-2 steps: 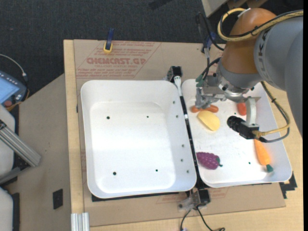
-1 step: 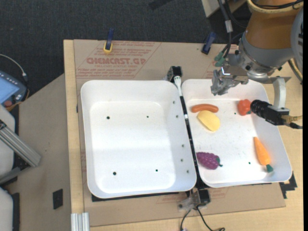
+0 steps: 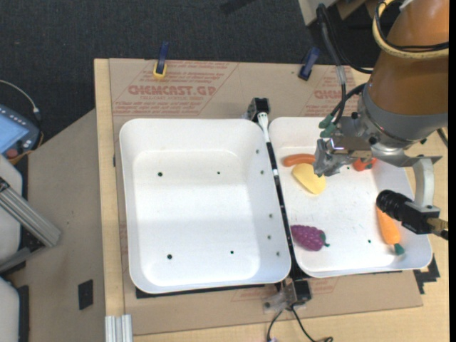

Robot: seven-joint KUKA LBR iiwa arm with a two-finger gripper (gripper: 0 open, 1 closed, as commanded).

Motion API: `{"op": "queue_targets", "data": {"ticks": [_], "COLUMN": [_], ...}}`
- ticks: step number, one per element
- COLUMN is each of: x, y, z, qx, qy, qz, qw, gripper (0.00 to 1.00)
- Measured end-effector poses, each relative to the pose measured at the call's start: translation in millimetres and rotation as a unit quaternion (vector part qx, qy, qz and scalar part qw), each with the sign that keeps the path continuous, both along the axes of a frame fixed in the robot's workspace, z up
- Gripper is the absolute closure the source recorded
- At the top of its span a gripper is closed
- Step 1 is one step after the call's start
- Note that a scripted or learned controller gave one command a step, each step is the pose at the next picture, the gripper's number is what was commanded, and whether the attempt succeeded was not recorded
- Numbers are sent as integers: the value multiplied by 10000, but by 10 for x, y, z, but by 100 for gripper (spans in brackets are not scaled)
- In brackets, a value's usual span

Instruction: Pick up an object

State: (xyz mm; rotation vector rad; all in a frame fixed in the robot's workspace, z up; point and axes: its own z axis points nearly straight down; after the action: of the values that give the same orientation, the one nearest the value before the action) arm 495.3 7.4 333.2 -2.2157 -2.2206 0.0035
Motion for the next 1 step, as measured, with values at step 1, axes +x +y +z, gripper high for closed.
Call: {"op": "queue_targets", "data": {"ticks": [1], "x": [-167], "y": [-224], "z": [73], "qx": [-6], "qy": [-13], "qz": [-19], "qw": [10000], "gripper": [100]}}
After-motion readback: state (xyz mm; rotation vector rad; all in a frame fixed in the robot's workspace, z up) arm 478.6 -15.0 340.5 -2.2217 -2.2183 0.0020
